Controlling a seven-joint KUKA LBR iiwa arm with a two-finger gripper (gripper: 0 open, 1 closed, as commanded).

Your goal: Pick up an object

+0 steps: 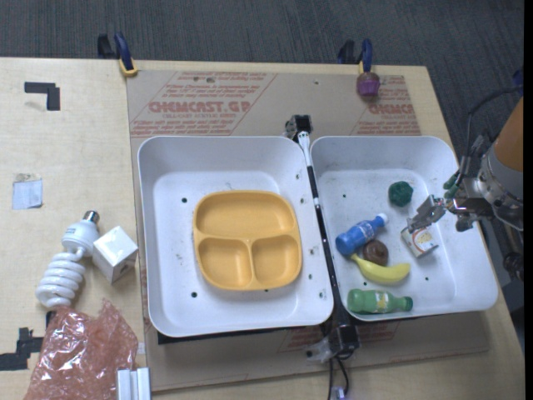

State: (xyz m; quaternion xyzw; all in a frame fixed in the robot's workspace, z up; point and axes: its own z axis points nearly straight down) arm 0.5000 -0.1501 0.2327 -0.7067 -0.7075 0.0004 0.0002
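Note:
The right bin point(466, 283) holds several objects: a green ball point(400, 192), a blue bottle point(360, 234), a brown round piece point(377, 250), a yellow banana point(381, 271), a green bottle point(379, 302) and a small white box point(421, 240). My gripper point(431, 212) reaches in from the right and hangs low over the right half of this bin. It is just above and touching, or nearly touching, the small white box. The view is too small to show whether the box is gripped.
The left bin point(158, 182) holds a yellow divided plate point(247, 240). On the bench to the left lie a spiral light bulb point(67, 265), a white cube point(115, 252) and a crumpled pink bag point(79, 352). A purple object point(368, 83) sits behind the bins.

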